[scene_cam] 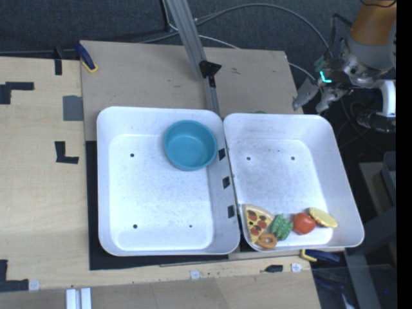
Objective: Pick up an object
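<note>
A blue bowl (190, 145) sits at the back of the left bin (116, 172). Along the front wall of the right bin (322, 140) lie a pizza slice (257, 222), a green vegetable piece (280, 225), a red tomato (304, 223) and a yellow piece (322, 217). My gripper (313, 99) hangs above the bench just beyond the right bin's back right corner, far from the toys. Its two dark fingers are spread apart with nothing between them.
A slanted grey metal pole (193, 40) crosses from the top down to the gap between the bins. Cables (270, 11) loop across the dark background behind the bench. A yellow clip (312, 256) sits at the right bin's front edge.
</note>
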Controlling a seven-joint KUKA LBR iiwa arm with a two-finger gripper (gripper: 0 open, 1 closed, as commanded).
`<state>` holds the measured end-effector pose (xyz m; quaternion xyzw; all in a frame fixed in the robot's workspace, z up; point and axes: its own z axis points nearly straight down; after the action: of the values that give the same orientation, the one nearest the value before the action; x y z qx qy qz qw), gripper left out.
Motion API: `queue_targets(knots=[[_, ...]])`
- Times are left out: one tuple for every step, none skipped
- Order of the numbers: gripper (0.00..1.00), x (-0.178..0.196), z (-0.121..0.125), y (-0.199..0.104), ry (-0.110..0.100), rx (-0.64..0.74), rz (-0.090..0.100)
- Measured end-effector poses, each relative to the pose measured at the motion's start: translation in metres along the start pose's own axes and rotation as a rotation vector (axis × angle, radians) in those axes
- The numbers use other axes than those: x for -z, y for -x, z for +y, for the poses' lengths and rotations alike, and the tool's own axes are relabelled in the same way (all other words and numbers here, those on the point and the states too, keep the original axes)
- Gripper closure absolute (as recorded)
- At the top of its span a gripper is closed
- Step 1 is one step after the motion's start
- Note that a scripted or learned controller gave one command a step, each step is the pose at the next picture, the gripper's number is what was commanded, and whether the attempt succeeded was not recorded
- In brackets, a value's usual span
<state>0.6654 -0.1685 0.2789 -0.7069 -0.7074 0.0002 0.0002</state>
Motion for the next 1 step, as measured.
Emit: queue_targets(knots=[[0.0, 0.0, 0.0, 0.0, 0.0, 0.0, 0.0]])
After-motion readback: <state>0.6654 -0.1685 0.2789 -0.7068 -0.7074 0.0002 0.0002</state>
